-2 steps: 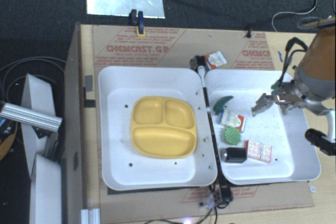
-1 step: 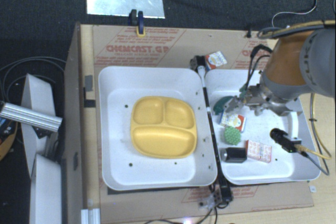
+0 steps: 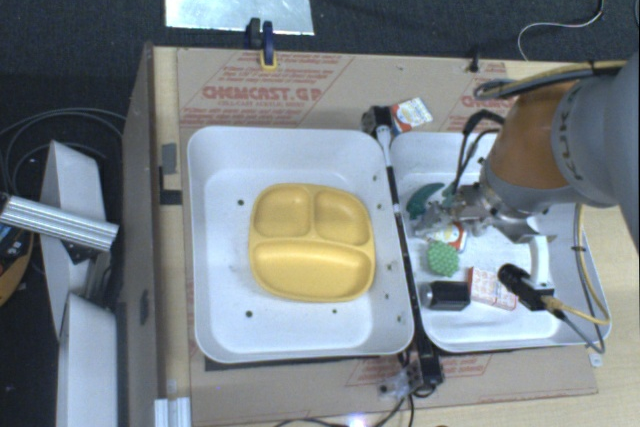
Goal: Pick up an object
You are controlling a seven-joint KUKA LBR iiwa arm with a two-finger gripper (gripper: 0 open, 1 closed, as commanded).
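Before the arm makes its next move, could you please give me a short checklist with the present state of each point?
1. Gripper is above the right bin: ok.
2. An object sits between its fingers: cannot tell.
3. Objects lie within reach: ok, green ball, black block, small carton.
4. Yellow tray lies in the left bin, away from the gripper: ok.
5. Objects are well separated: not ok, they are crowded.

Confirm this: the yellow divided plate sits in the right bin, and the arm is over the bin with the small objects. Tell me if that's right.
One thing is wrong. The camera view shows the yellow divided plate in the left bin, not the right one. The rest holds: the arm is over the right bin, which holds the small objects, among them a green ball and a black block.
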